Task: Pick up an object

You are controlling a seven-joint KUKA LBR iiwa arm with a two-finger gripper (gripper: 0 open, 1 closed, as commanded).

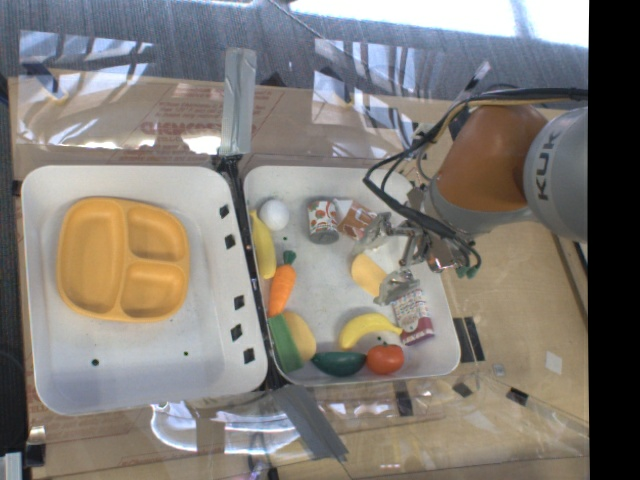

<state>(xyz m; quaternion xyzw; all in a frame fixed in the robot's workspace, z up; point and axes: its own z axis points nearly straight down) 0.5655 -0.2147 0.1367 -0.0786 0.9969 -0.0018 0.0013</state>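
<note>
The right bin (440, 353) holds several toy foods. A yellow wedge (366, 273) lies near its middle, with a small can (322, 220) and a brown packet (357, 220) behind it. A banana (366, 328), a red tomato (385, 358) and a dark green vegetable (338, 363) lie along the front. A carrot (283, 286), a yellow cob (263, 246) and a white ball (273, 213) line the left wall. My gripper (391, 258) hangs low over the bin's right half, open, one finger by the brown packet, the other over a red-and-white packet (415, 320). The yellow wedge lies just left of the gap.
The left bin (60, 368) carries a yellow divided plate (123, 258). A green-and-yellow piece (291, 339) sits in the right bin's front left corner. Cables (400, 173) loop from the arm's wrist over the bin's back right. Cardboard and tape surround both bins.
</note>
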